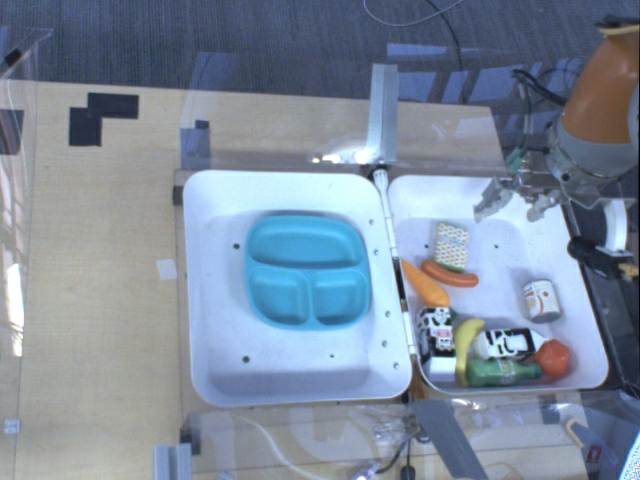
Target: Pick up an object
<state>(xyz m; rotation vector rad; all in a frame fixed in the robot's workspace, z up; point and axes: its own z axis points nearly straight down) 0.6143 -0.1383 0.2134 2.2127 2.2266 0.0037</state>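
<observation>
The bench point(100, 268) takes up most of the frame, pale wood, with the two white bins at centre. The left bin point(215, 268) carries a blue divided tray point(305, 270) in its middle. The right bin point(500, 238) has its clutter heaped toward the lower part of the frame. The arm point(605, 108) leans in at the upper right, orange band showing, and its gripper point(516, 200) hangs over the bin's upper end with the two fingers point(490, 201) spread apart and nothing between them.

Below and left of the fingers, well clear of them, lie a patterned packet point(451, 244), a red sausage point(450, 275) and a carrot point(425, 284). A small can point(541, 300) sits at lower right. Along the bottom edge crowd a cow-print carton point(436, 332), a banana point(467, 344), a green bottle point(502, 372) and a tomato point(555, 358).
</observation>
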